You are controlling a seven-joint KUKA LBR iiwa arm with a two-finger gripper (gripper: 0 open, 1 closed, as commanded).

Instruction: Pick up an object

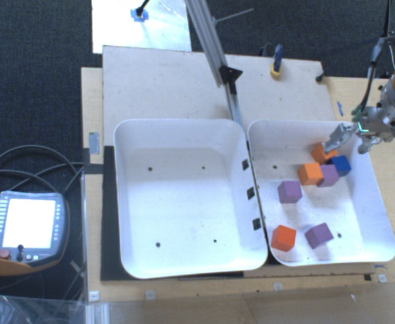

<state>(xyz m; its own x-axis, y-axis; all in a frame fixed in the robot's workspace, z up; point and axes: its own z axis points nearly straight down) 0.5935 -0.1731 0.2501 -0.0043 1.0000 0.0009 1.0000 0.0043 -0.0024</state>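
Observation:
The right bin [373,211] holds several small cubes. Near its far right corner an orange cube [318,153], a second orange cube [310,173], a purple cube [329,175] and a blue cube [342,165] sit bunched together. Another purple cube [290,192] lies mid-bin. An orange cube [283,237] and a purple cube [319,235] rest near the front wall. My gripper [350,142] hangs open over the far right corner, just above and right of the bunch. One finger [335,140] is next to the far orange cube. Nothing is between the fingers.
The left bin [126,181] stands beside the right one, sharing a middle wall with black clips [250,193]. A slanted metal pole [207,32] crosses the back board. A teach pendant [25,231] lies on the floor at far left.

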